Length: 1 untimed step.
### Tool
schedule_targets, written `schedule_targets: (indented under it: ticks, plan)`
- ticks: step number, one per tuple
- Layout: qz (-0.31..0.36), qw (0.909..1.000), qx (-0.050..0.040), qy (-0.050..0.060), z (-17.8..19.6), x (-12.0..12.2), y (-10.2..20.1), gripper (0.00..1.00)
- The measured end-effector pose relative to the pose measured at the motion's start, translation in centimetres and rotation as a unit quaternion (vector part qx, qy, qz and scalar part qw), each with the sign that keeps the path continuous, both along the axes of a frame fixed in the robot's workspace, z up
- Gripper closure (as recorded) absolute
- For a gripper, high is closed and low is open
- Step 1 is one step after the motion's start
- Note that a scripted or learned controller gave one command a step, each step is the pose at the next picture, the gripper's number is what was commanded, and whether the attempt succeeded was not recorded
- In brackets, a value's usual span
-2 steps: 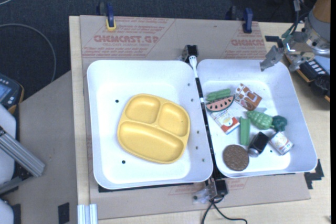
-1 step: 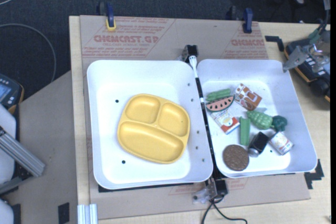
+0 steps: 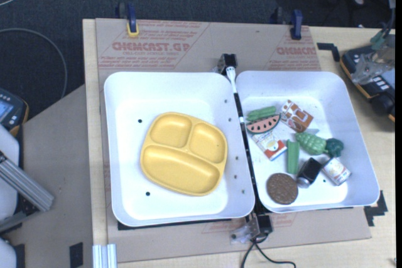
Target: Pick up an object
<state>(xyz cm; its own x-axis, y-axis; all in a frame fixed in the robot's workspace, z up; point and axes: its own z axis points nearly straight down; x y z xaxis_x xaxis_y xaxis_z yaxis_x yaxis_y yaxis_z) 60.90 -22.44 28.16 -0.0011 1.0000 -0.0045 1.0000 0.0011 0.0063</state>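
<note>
Seemingly undisturbed, the left bin (image 3: 119, 135) holds a yellow divided tray (image 3: 183, 152) lying flat near its middle. Beside it, the right bin (image 3: 352, 110) carries a cluster of small things: a watermelon slice (image 3: 262, 124), a red and white carton (image 3: 296, 115), a green toy vegetable (image 3: 312, 142), a round brown disc (image 3: 282, 188) and a small can (image 3: 336, 171). Whether the gripper is released or clenched cannot be told.

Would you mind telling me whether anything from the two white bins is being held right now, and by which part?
Nothing is seen held. The yellow divided plastic tray lies in the left white bin, and the small toys, including the watermelon slice, rest loose in the right white bin.
</note>
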Motion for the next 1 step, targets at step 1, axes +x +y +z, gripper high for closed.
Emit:
schedule_targets:
  ticks: [1]
  plan:
    - [0.009, 1.0000, 0.0046, -0.001, 5.42, 2.47, 18.04, 1.00]
